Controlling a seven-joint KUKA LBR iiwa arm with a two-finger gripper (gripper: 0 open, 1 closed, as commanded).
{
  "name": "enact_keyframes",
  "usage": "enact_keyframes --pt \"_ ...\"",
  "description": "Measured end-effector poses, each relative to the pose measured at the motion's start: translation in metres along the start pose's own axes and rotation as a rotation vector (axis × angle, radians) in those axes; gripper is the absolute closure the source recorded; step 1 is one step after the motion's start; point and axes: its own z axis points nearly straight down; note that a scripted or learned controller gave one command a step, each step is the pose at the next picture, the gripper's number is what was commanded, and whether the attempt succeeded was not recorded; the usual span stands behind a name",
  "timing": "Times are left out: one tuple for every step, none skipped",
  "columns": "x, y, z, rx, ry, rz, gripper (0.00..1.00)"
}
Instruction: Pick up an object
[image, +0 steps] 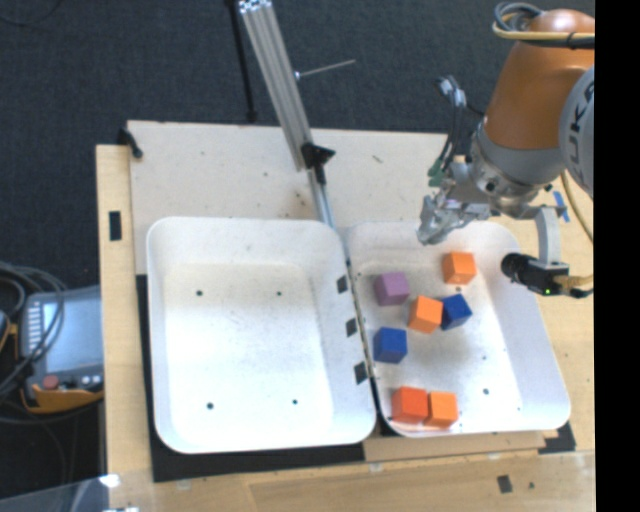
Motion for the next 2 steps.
enact_keyframes --pt "0.053 0.001 0.020 0.002 0.001 -0.001 1.00" --pt "0.103 0.003 0.026 0.003 0.000 -0.001 1.00"
